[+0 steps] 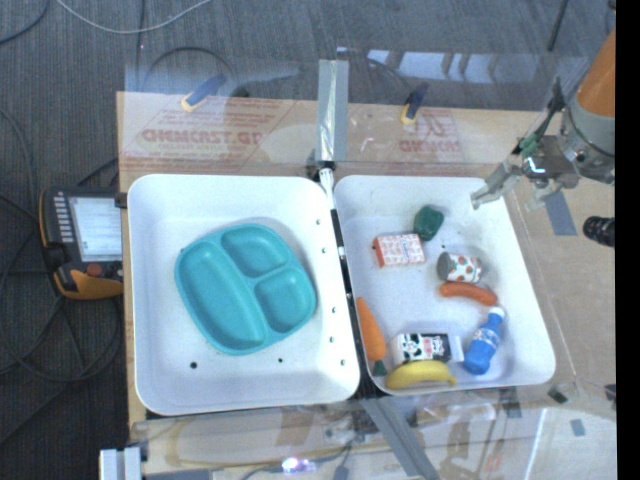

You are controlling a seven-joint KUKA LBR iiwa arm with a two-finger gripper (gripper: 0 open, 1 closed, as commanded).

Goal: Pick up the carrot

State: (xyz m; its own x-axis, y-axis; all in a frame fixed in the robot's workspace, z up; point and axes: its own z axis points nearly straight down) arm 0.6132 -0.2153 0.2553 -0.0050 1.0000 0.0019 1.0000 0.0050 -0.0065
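The carrot (370,330) is a slim orange piece lying lengthwise against the left wall of the right bin (528,268), near its front. A small black-and-white carton (425,347) and a banana (420,374) lie just to its right. My gripper (518,206) hangs over the bin's far right corner, well away from the carrot. Its two grey fingers (490,190) are spread apart, open, with nothing between them.
The right bin also holds a dark green item (430,220), a red-and-white box (398,250), a small can (458,266), an orange-red sausage (468,292) and a blue bottle (485,343). A teal divided plate (248,286) lies in the left bin (160,368).
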